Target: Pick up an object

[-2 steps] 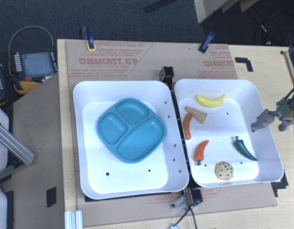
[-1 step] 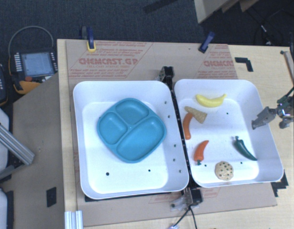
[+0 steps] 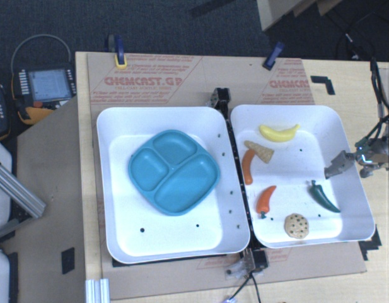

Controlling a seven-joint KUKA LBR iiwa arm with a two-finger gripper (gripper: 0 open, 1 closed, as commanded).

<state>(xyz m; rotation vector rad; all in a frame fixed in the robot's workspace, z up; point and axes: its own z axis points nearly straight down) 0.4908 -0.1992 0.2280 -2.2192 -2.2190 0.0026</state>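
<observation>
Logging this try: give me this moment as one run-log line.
hand at right bin right edge, above green pepper | holding nothing | banana, cookie untouched | blue plate in left bin

We see even, bright overhead light; the white bins [image 3: 118, 232] glare slightly, shadows stay soft, and the gripper [image 3: 338, 165] looks a little blurred.

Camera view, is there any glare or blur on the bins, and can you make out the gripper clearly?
Camera view: even light, soft shadows, no harsh glare on the white bins; plate and cookie are sharp; the gripper at the right edge is small and slightly blurred.
</observation>
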